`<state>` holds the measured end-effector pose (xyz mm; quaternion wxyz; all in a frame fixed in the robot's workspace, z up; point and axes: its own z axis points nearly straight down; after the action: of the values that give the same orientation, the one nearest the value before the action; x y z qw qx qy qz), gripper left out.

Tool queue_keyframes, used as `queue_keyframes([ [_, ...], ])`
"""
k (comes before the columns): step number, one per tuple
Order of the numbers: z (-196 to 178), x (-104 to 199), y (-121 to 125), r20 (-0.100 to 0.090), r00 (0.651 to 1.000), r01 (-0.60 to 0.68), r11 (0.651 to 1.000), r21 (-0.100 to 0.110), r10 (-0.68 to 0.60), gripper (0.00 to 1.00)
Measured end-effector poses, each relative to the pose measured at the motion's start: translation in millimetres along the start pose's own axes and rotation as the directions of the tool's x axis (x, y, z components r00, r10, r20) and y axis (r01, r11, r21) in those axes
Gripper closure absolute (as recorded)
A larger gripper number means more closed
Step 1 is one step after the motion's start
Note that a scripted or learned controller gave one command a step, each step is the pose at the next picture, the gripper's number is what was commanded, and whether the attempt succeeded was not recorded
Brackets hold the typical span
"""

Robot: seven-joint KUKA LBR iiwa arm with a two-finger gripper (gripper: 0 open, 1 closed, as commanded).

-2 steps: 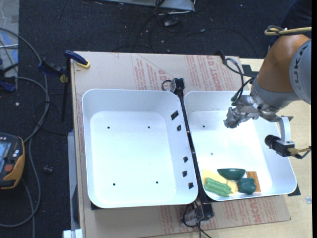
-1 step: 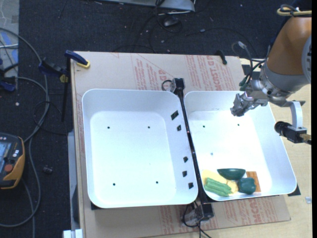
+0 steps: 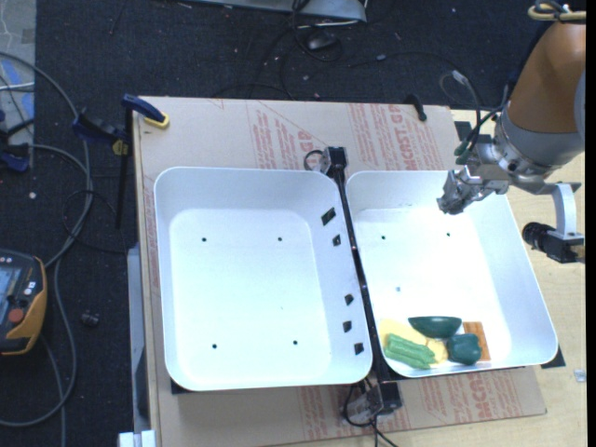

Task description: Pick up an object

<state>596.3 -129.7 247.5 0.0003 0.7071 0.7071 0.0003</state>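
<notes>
Camera view: gripper (image 3: pixel 453 200) hangs over the right bin's (image 3: pixel 521 277) far edge, fingers too small and blurred, can't tell their spread, nothing seen between them. Objects cluster at the bin's near corner: ridged green piece (image 3: pixel 408 350), dark teal bowl shape (image 3: pixel 435 325), teal lump (image 3: pixel 465 349), flat yellow piece (image 3: pixel 396 330), orange card (image 3: pixel 477 330). Left bin (image 3: pixel 186 203) smooth white plastic. Cardboard (image 3: pixel 279 133) underneath carries red print, unreadable.

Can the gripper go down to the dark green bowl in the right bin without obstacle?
Probably yes. The gripper hangs over the far end; the dark green bowl lies uncovered at the near end.
</notes>
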Motion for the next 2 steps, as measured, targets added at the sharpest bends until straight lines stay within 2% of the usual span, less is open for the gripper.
queue_keyframes([
  [1,-6,48,2,-0.001,1.000,0.004,1.000,0.001,-0.004,1.00],
  [2,9,104,1,-0.001,1.000,0.005,1.000,0.002,-0.005,1.00],
])
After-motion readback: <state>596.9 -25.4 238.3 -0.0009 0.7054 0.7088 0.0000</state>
